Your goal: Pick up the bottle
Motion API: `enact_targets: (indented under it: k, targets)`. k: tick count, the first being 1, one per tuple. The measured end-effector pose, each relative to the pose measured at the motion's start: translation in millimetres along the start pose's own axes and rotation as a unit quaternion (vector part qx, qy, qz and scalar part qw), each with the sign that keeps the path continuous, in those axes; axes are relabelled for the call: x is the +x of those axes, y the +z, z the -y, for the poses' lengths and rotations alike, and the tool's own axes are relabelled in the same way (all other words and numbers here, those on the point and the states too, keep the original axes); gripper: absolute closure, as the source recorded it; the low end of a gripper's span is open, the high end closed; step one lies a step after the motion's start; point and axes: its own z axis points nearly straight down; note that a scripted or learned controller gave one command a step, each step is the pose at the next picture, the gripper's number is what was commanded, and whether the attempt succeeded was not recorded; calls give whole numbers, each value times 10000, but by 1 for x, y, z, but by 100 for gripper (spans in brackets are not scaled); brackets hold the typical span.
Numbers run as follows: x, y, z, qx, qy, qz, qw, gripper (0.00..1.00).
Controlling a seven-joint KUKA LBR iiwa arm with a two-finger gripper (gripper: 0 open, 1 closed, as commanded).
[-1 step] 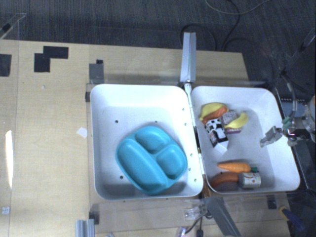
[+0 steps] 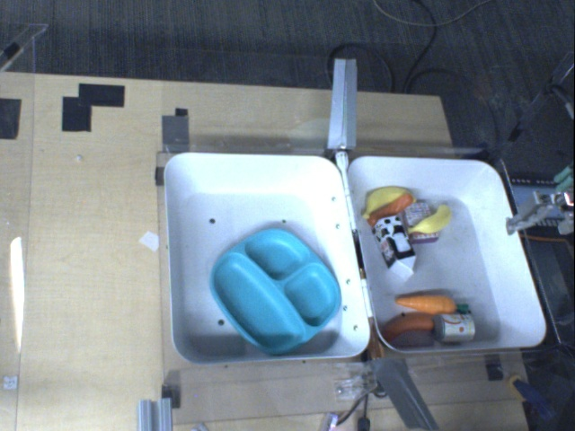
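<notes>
Your gripper sits at right bin edge, finger state unclear; bottle lies well left, untouched.

— What's in the left bin?
— A blue divided tray, toward the near side.
— And the right bin?
— Bananas and a black-and-white carton near the divider; a carrot and small bottle at the near edge. The gripper sits at the right rim.

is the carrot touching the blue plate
Apart. The camera view shows the carrot in the right bin and the blue plate in the left bin.
</notes>
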Motion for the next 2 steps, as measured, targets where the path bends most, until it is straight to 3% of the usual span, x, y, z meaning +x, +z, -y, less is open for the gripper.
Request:
enact_targets:
  k: [1,2]
  targets:
    - [2,57,8,6,-410,-3,9992,0]
    - [0,50,15,0,-203,-2,9998,0]
